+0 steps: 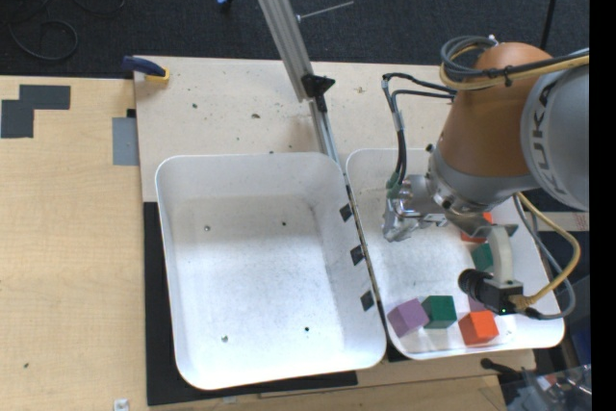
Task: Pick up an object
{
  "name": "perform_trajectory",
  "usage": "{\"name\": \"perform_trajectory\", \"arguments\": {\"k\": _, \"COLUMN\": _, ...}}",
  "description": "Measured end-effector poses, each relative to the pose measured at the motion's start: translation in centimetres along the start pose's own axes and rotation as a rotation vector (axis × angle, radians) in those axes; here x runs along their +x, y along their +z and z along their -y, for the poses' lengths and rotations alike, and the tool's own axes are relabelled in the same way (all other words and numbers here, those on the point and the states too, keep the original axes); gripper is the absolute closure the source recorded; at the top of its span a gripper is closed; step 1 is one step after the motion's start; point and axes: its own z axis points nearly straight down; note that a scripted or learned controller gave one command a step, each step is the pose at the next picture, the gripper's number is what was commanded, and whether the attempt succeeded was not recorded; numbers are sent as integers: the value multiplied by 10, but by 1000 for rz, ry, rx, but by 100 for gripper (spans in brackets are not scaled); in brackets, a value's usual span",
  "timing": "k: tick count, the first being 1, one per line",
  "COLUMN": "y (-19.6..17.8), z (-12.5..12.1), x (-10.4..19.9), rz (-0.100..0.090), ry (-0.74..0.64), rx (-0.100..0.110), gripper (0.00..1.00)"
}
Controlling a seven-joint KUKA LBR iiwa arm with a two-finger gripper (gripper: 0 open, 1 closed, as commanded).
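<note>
1. Right bin [423, 353]: the landmark for all places below; a shallow white tray whose near rim lies at the bench's front edge.
2. Purple block [408, 315]: inside the right bin, at its near left corner, just beside the dividing wall.
3. Green block [440, 310]: inside the right bin, just right of the purple block, the two touching or nearly so.
4. Orange block [478, 328]: inside the right bin, near its front rim, right of the green block.
5. Further small coloured pieces [480, 255]: deeper in the right bin, partly hidden under the arm; their shapes cannot be told.
6. Gripper [399, 224]: over the left middle of the right bin, well apart from the three blocks; whether its jaws stand wide or narrow cannot be told.
7. Arm [500, 125]: above the right bin's far half, grey with an orange band.
8. Left bin [183, 207]: directly left of the right bin, sharing the divider.
9. Metal rail [284, 24]: slants away beyond the right bin's far left corner.
</note>
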Motion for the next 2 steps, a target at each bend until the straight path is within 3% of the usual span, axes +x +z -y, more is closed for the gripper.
{"name": "perform_trajectory", "arguments": {"k": 2, "y": 20, "z": -9, "x": 99, "rz": 1, "ry": 1, "rx": 3, "gripper": 100}}
